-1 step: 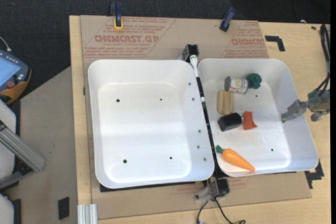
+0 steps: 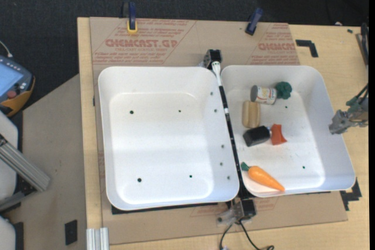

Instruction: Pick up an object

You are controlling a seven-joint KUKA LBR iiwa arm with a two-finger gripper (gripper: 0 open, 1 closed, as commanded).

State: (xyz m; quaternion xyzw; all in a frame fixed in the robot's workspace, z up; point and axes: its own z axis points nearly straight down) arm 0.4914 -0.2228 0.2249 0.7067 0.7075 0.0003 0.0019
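Overhead slanted view of a table covered by a brown cardboard sheet printed with red lettering, bearing two shallow white bins side by side. The left bin shows a bare white floor marked by a few small dark dots. The right bin contains all the loose objects, grouped in its left half. Near the far wall lies a small jar on its side, with a dark green object touching its right end. Just in front of the jar stands a tan wooden block. In front of that block lies a black object, and an orange-red piece sits just beside it on the right. At the near left corner of the same bin a toy carrot, orange with a green tip, rests on the rim, its green end pointing toward the left bin. The gripper appears as a grey metal part at the right rim of the right bin, well apart from every object; whether it is wide or narrow cannot be told from this view, and nothing is seen within it. Two blue clamps hold the cardboard at the far edge of the table. A cable trails off the near edge between the bins
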